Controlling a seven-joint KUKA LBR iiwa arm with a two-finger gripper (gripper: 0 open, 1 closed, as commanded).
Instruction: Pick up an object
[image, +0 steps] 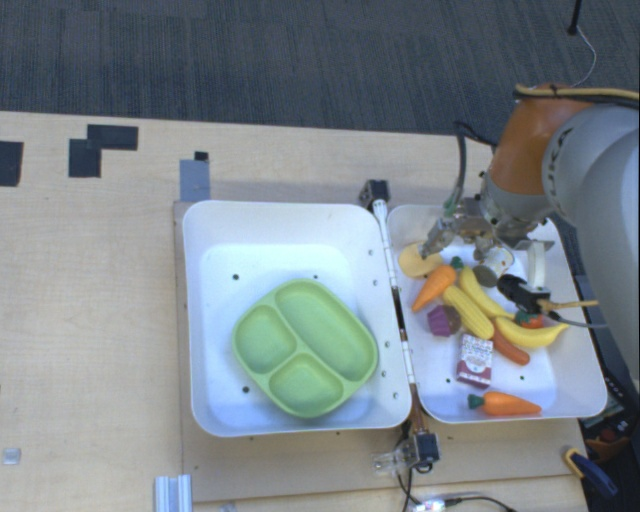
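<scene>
Camera view: end effector (462, 238), grip state unclear, hovers above carrot (433, 287) whose tip points lower-left.

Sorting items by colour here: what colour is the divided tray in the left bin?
Light green; the divided tray shows plainly in the camera view, lying in the left bin.

Green divided plate (305, 347) in a white bin (200, 300); orange carrots (433, 287), yellow bananas (530, 332).

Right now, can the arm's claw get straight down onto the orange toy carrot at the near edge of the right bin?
Probably yes. The orange toy carrot lies alone on bare bin floor with nothing on top; the small red carton sits just beside it. The claw hovers at the bin's far end.
</scene>
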